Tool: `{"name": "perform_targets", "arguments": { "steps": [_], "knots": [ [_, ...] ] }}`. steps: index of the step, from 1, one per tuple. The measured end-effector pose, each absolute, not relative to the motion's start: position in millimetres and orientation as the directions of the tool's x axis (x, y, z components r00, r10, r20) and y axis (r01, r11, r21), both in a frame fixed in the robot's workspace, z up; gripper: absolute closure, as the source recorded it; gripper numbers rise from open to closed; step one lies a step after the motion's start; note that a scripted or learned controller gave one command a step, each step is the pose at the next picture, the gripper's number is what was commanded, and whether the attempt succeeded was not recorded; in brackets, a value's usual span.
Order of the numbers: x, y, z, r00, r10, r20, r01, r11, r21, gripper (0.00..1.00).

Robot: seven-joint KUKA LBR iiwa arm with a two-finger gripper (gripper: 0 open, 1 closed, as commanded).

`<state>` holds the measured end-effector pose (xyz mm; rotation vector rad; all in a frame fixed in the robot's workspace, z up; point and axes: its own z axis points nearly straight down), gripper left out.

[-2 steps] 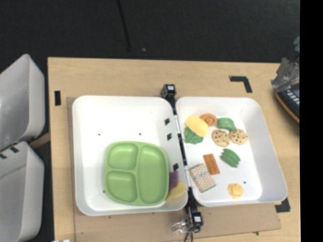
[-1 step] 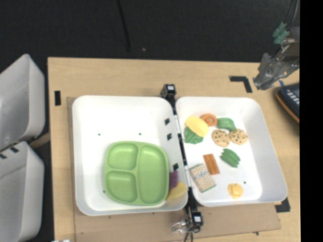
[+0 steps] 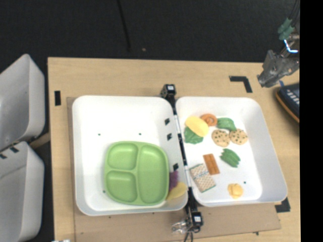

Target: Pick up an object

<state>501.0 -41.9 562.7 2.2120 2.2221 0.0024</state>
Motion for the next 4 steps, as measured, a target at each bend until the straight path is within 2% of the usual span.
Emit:
{"name": "perform_targets", "arguments": {
  "steps": [1, 2, 3, 4],
  "knots": [
    [488.2, 21, 394, -0.006, 1.000, 0.000, 1.000, 0.006, -0.017, 1.00],
    [507.3, 94, 447, -0.010, 1.000, 0.001, 1.000, 0.010, 0.006, 1.00],
    [489.3, 15, 435, 0.007, 1.000, -0.002, 1.000, -0.007, 0.001, 1.00],
    [488.9, -84, 328, 0.010, 1.000, -0.003, 1.000, -0.010, -0.007, 1.00]
  ]
}}
